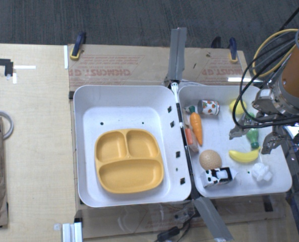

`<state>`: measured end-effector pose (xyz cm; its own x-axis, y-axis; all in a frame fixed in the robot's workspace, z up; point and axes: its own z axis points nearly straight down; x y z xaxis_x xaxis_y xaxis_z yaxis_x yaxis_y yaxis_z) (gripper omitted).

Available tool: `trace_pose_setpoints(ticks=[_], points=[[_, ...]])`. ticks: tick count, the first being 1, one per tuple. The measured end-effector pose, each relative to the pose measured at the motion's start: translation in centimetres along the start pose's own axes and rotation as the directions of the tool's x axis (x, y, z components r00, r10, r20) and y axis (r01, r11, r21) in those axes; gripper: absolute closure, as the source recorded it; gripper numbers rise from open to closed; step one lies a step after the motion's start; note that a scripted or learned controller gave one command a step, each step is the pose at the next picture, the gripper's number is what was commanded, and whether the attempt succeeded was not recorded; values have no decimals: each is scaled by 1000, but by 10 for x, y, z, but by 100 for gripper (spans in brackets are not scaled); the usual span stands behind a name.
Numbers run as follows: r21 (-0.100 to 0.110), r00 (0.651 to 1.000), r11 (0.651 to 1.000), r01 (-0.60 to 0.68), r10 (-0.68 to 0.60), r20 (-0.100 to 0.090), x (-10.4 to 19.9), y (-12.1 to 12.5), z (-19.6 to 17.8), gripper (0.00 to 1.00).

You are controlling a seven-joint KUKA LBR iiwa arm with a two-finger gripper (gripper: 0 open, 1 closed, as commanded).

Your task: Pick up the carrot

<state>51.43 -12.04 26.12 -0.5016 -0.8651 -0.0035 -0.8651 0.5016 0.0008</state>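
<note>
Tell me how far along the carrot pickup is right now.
Nothing looks done yet: the carrot lies in the right bin near its left wall, beside the divider. The gripper hangs over the bin's right side, near the banana, apart from the carrot. Reaching over, grasping and lifting all remain.

arm (pixel 294 79) cut by right edge, green item (pixel 252 136) partly hidden

Orange-banded arm (pixel 294 74) trailing looped cables (pixel 262 49) (yellow and black), grey metal gripper (pixel 253 139).
</note>
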Motion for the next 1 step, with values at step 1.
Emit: trace_pose_setpoints(ticks=[1], points=[[-1, 978, 978, 211, -211, -1, -16, 25, 51, 0]])
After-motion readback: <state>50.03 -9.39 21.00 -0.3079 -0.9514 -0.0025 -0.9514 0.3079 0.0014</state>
